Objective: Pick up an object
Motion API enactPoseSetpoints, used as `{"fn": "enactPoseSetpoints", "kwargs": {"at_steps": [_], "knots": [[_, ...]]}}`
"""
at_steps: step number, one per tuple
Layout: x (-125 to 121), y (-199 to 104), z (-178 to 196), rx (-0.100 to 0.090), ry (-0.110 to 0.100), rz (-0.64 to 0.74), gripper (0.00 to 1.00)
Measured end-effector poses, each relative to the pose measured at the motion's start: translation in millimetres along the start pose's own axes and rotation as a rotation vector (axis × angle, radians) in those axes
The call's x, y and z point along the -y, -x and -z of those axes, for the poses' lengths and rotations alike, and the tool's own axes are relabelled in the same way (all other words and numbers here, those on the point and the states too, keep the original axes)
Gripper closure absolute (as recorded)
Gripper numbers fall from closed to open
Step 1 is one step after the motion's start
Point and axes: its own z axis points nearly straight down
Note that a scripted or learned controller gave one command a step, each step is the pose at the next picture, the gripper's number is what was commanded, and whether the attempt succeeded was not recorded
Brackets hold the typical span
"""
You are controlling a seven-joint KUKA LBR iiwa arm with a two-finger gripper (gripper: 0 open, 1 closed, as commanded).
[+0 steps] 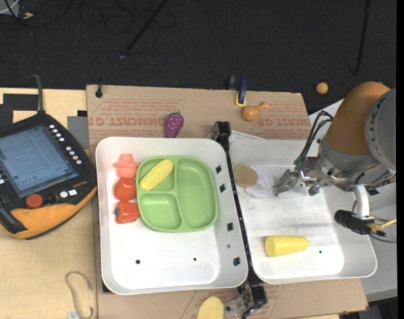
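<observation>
Over the right-hand bin [361, 261], camera view: the arm [361, 128] reaches in from the right and the claw [287, 183] hangs low above the bin's upper half. Its fingers look slightly spread, with nothing visible between them; no object is held.

Step in hand, as I judge it: the approach, with the grasp not yet made. No target is named, so any object would serve.

Closest candidates:
- a clear, crumpled-looking piece [260, 186] just left of the claw, hard to make out;
- a tan round disc [245, 175] a little farther left, near the divider between the bins;
- a yellow cone-shaped piece [286, 245] well below the claw, lying on its side on open bin floor.

Next move, my reading: shift left and descend onto the clear piece or disc, or travel down-frame to the yellow piece, which lies apart from everything and seems the easier grip. The disc lies flat and may give the fingers little to bite.

Farther left, in the other bin [115, 258]: a green divided tray [189, 198] with a corn cob [155, 174] in its upper-left compartment, and red and pink toy pieces [125, 190] just beyond the tray.

Outside the bins: a purple grape bunch [174, 123] and an orange gourd-shaped toy [253, 111] on the cardboard above, and a control pendant [32, 171] far left.

In the way: the divider close beside the disc; otherwise little.
</observation>
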Motion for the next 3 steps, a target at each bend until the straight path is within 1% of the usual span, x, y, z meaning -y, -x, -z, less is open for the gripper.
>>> {"fn": "enactPoseSetpoints", "kwargs": {"at_steps": [1,2,3], "knots": [[-0.2,-2.6,-22.4,0.000,0.001,-0.001,0.00],[-0.5,-1.5,-10.8,0.000,0.003,-0.003,1.00],[3.6,-1.9,51.1,0.001,0.007,-0.006,1.00]]}}
